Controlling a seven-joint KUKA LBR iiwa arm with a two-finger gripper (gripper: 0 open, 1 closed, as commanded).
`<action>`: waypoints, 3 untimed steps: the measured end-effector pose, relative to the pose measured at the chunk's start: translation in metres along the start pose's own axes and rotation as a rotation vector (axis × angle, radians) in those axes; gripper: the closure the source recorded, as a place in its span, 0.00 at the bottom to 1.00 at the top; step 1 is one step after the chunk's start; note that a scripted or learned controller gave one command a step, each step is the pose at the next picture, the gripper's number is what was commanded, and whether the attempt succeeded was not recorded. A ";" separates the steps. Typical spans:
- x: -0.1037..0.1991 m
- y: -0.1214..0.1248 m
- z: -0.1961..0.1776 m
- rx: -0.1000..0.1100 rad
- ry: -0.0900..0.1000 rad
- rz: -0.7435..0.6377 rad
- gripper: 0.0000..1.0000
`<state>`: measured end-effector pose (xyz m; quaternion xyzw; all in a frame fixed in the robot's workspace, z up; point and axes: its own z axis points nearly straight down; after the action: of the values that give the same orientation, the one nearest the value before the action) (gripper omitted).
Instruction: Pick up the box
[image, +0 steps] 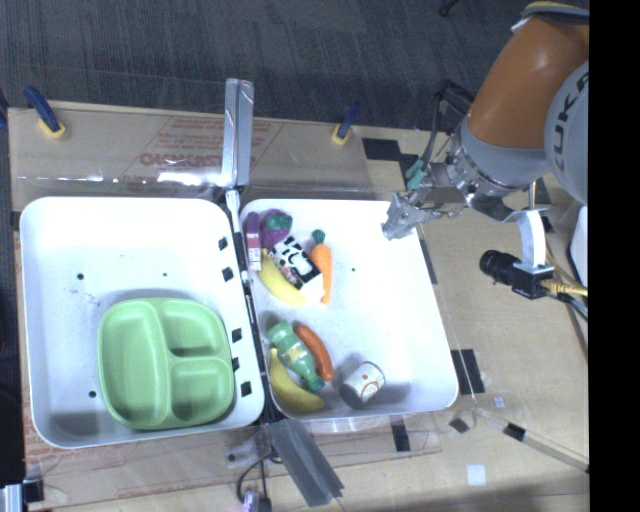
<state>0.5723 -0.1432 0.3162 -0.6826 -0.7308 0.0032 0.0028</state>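
Box, a small black-and-white carton, lies in the far part of the right bin, resting on a yellow banana. An orange carrot lies just right of it, touching or nearly so, and a purple bunch of grapes sits just beyond it toward the far-left corner. In the near part of the same bin are a second banana, a green bottle, a red-orange sausage shape and a small tipped cup. The left bin holds a green divided tray.

The gripper hangs over the far-right corner of the right bin, well apart from the box, at the end of the grey arm with its orange band. Nothing is seen held in it; how far it is spread cannot be told from this view.
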 end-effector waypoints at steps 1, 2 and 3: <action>0.000 0.001 -0.010 0.000 0.000 -0.006 1.00; 0.001 0.001 -0.020 0.000 0.000 -0.012 1.00; 0.001 0.002 -0.030 0.000 -0.001 -0.018 1.00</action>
<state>0.5742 -0.1421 0.3461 -0.6759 -0.7370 0.0034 0.0026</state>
